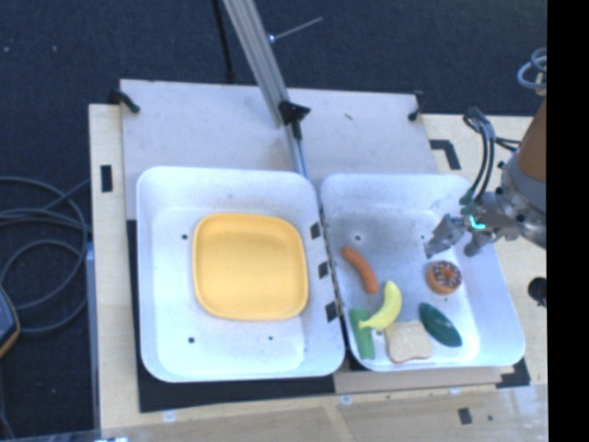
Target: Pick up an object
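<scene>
Nearest the camera, along the front wall of the right bin (502,339), lie a slice of toast (408,343), a green block (362,332) and a dark green oval piece (440,325), with a yellow banana (385,308) just behind the toast and touching the green block. The gripper (457,236) hovers over the right side of this bin, its two fingers spread apart with nothing between them. Closest to it is a small round brown doughnut-like piece (444,276), which lies just toward the camera from the fingertips, a short drop forward and down; being round, it sets no grasp direction. An orange sausage (360,269) lies farther left, its long axis running diagonally from upper left to lower right. The dark green piece sits just beside the round one and could crowd a finger. In the left bin (156,201) rests a yellow plate (249,266), well apart on the tabletop (110,403).
</scene>
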Tool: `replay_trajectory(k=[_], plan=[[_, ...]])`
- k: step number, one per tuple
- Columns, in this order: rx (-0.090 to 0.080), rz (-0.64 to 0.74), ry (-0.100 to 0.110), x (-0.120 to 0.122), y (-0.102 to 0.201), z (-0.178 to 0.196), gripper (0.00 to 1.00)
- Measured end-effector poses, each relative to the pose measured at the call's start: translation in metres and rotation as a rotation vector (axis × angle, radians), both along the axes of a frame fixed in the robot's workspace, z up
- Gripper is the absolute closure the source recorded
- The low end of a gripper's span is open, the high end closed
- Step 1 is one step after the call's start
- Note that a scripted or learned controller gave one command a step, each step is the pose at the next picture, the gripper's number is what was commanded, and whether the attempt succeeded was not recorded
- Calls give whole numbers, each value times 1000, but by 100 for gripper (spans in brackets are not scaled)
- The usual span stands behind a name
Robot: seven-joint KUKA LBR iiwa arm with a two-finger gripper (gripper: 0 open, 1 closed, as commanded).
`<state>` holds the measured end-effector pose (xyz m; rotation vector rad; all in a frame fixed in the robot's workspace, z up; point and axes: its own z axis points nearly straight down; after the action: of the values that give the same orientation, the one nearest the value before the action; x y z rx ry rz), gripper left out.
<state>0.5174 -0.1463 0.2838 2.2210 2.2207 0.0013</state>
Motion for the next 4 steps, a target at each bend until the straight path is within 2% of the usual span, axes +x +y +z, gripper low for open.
replay_trajectory(k=[1, 3, 4], plan=[[0, 0, 0, 0, 0, 0, 0], [1, -1, 6, -9, -13, -116, 0], [1, 0, 6, -4, -11, -177, 0]])
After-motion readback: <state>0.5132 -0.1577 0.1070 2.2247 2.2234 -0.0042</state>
